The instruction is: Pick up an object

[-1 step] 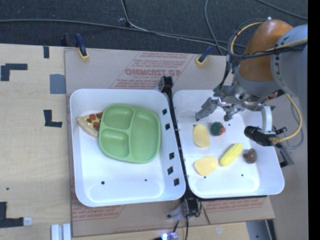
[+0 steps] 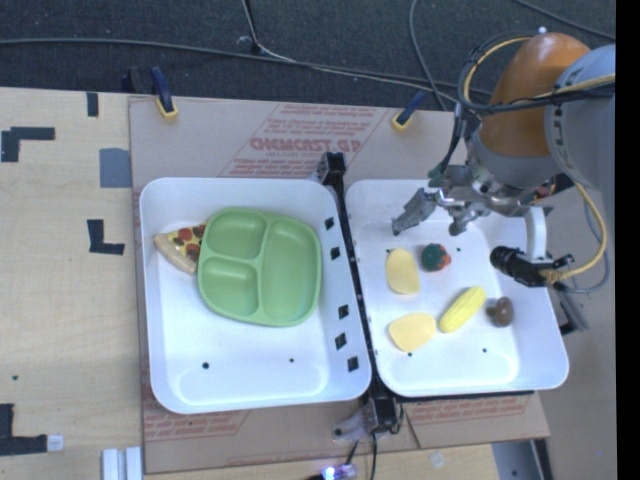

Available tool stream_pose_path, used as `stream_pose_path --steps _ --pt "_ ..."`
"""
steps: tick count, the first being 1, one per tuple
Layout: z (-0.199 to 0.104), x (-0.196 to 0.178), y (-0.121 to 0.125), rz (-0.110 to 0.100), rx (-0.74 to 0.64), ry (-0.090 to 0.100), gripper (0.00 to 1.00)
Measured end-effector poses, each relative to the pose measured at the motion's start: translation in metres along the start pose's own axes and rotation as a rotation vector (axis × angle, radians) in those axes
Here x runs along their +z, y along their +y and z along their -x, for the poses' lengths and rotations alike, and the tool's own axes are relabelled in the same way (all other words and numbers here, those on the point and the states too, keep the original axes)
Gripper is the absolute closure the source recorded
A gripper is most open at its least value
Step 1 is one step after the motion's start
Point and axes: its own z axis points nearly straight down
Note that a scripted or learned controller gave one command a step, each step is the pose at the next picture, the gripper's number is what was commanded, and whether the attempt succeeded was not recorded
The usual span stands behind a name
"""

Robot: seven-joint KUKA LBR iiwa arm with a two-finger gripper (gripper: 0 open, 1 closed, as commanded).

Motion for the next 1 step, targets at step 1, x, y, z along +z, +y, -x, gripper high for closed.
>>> stream_pose_path --steps 1 --pt "0.0024 0.0643 -0.0016 -0.005 0.001 0.0 0.0"
